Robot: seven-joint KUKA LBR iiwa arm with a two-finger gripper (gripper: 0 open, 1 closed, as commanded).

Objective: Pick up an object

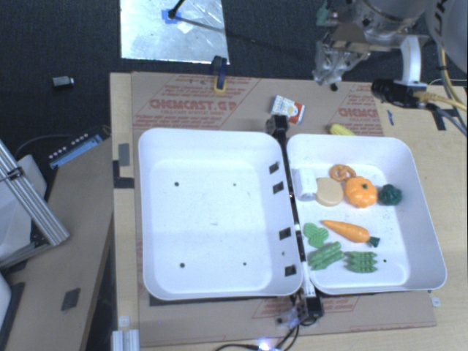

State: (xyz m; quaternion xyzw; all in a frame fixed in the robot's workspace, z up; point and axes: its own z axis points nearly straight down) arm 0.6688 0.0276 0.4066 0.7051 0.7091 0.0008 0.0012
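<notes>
Hovering high beyond the far rim of the right bin (409, 152): gripper (330, 73), nothing visible between its fingers, opening impossible to judge. Lying well below and toward the near side: toy food clustered in that bin. Nearest candidates: pretzel (341, 172), pumpkin (360, 191). Carrot (346, 230) lying farther, long axis roughly left-right.

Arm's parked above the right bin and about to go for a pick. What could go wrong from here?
The toys in the right bin sit packed: the pumpkin touches the round biscuit and pretzel, so a descent there may nudge or catch a neighbour. The flat green pieces lie low and could slip. The gripper hangs beyond the bin's far rim.
</notes>
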